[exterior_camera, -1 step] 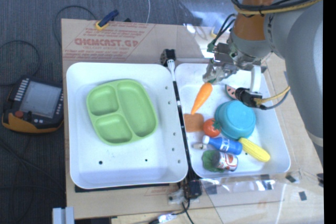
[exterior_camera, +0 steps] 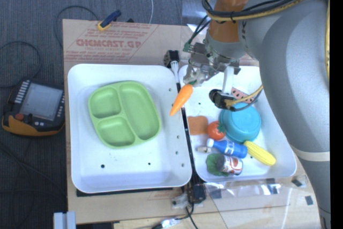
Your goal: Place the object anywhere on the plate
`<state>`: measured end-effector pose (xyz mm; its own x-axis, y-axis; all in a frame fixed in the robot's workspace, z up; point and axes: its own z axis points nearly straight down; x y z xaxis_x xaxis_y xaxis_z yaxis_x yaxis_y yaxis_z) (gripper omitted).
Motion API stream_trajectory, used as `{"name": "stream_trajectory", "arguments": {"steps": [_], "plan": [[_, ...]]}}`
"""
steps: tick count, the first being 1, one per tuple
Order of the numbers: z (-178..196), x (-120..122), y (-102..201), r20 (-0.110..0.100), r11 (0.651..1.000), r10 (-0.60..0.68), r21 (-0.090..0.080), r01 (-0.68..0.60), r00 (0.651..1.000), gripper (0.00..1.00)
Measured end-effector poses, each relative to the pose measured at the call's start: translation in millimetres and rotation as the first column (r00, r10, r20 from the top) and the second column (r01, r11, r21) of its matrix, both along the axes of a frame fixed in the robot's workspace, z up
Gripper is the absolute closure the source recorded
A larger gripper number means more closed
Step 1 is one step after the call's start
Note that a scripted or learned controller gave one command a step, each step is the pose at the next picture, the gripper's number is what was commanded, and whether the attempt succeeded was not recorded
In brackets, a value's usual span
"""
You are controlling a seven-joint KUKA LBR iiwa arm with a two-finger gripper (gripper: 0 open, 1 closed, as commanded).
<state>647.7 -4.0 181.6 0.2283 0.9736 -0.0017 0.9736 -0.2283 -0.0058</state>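
Carrot (exterior_camera: 181, 99) hangs gripped in the claw (exterior_camera: 192, 82) over the bins' divide; green plate (exterior_camera: 124, 113) sits in the left bin (exterior_camera: 86, 169).

The plate (exterior_camera: 124, 113) lies in the left bin (exterior_camera: 80, 169); the carrot (exterior_camera: 181, 99) hangs over the divider.

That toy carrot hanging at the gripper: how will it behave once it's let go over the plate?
The carrot looks like smooth moulded plastic, so probably stiff, light and a bit slippery. It hangs tilted from its top at the gripper, so it may swing or slip. Its round, tapered body would likely roll in a curve on the green plate, though the plate's dividers may stop it.
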Motion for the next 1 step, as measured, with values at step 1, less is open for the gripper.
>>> {"name": "stream_trajectory", "arguments": {"steps": [1], "plan": [[1.0,0.2,-3.3,0.001,1.000,-0.004,-0.002,0.004,1.000,0.00]]}}
